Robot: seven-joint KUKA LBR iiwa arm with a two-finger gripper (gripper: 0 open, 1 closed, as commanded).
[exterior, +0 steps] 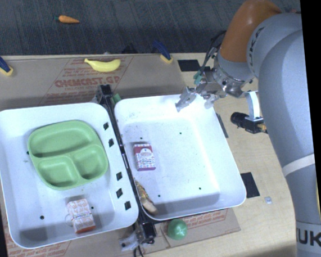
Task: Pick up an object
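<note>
Bench with cardboard under two white bins. Left bin: green tray, small packet. Right bin: red packet near its left wall. Gripper over right bin's far rim, fingers apart, holding nothing.

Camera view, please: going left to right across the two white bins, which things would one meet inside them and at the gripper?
Green divided tray → small orange-and-white packet → red-and-white packet → gripper.
</note>
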